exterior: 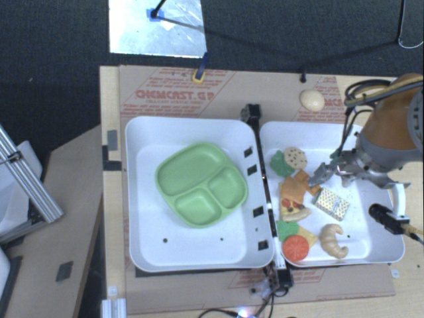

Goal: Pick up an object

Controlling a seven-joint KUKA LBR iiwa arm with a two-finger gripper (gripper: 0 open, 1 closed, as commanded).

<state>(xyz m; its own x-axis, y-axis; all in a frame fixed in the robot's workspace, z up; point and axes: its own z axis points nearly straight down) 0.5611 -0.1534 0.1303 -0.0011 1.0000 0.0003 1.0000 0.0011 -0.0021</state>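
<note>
Your gripper (322, 175) low in the right bin (381, 247), fingers' spread unclear to you, tip just beside the orange toy food (293, 192) and patterned packet (332, 204), croissant (333, 239) nearby, green tray (201, 184) in the left bin (142, 244).

2 white bins (142, 197) | 1 green tray (201, 184) | 1 croissant (333, 239) | 1 cookie (295, 157) | 1 tomato (296, 248)

Plastic bins, foil and board: the surfaces in front of you

You see two smooth white plastic bins (199, 128), the left one holding a matt green plastic tray (201, 184); a shiny crinkled foil sheet (159, 18) lies upper left on dark rough carpet (59, 38), and printed brown cardboard (179, 91) looks dull beneath the bins.
</note>
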